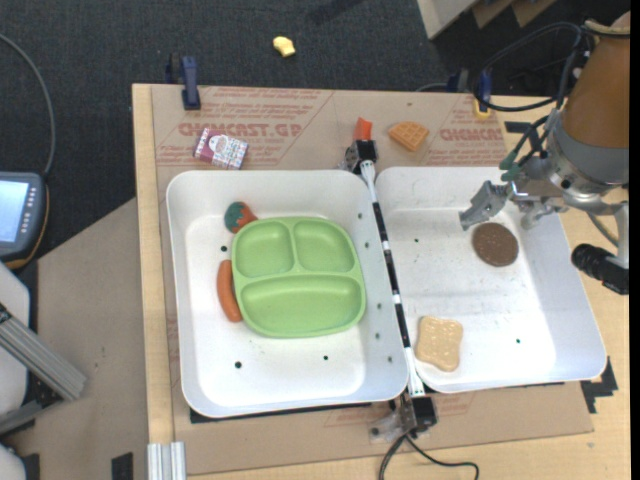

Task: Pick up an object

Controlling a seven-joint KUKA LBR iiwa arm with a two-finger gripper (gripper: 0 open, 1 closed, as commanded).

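Note:
A brown round cookie (495, 245) lies flat in the right bin (560, 328), toward its back. My gripper (507, 211) hangs just behind and above the cookie, fingers spread open, nothing between them. One grey finger (481, 206) points left, the other (530, 214) sits to the right. A tan slice of toast (438, 342) lies at the right bin's front left corner. In the left bin (195, 268) a green divided plate (297, 275) sits in the middle, with an orange sausage-shaped piece (228, 291) at its left edge and a small green and red item (238, 215) at its back left.
On the board behind the bins lie a waffle piece (408, 135), a pink packet (220, 147) and an orange clip (362, 128). A blue clamp (187, 81) grips the board's back left corner. The black divider (385, 268) runs between the bins. A yellow item (284, 45) lies on the floor.

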